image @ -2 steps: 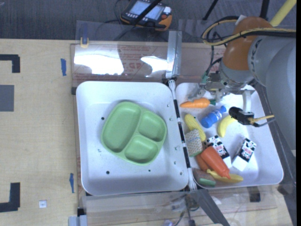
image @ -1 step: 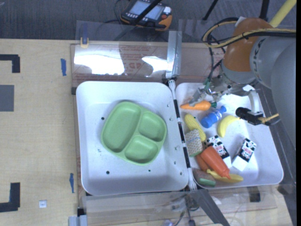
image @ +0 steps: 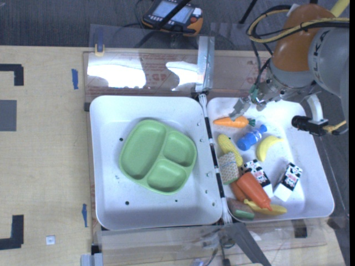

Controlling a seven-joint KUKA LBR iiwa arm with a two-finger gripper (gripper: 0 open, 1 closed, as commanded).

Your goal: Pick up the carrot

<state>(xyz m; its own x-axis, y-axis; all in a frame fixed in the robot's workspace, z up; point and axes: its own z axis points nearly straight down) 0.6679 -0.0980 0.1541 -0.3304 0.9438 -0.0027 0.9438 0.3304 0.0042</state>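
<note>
Orange carrot [image: 232, 122] lay just under the pincer [image: 242, 110] — grip state unclear — a crowding blue bottle [image: 249, 139] risked deflecting the grasp.

Bright overhead light washes out the right bin [image: 310, 148] floor and throws white glare across the clear panel [image: 144, 71] behind the bins. Shadows stay faint; detail looks slightly soft.

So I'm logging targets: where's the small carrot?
Small carrot lies at the right bin's far left, under the claw, beside the blue bottle.
</note>
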